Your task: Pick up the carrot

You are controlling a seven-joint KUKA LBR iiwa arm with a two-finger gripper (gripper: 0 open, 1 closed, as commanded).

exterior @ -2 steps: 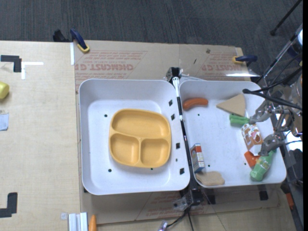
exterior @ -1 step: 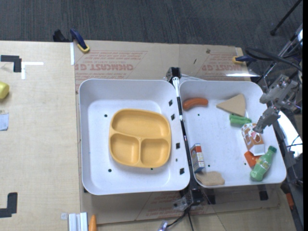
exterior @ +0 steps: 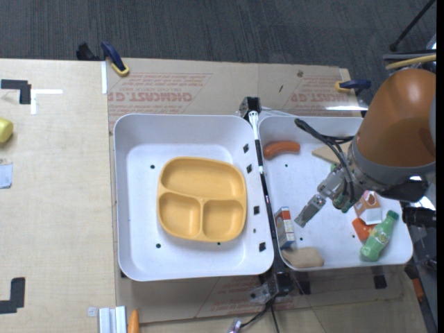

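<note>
Here, smooth tapered orange carrot (exterior: 360, 229), glossy green bottle (exterior: 378, 237), divided plate (exterior: 202, 199).

A plate (exterior: 202, 198) lies mid left bin (exterior: 132, 186). In the right bin (exterior: 326, 255), a sausage (exterior: 280, 148) lies near the far left corner, a carton (exterior: 284, 228) along the left wall, bread (exterior: 302, 257) at the near edge, and a bottle (exterior: 378, 238) near the near right corner.

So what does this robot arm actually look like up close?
The arm is a thick rounded body, with a broad orange band above a grey wrist section. Black cables loop out beside the wrist. At its tip sits a small metallic gripper with slim grey fingers, far thinner than the bulky arm behind it.
</note>
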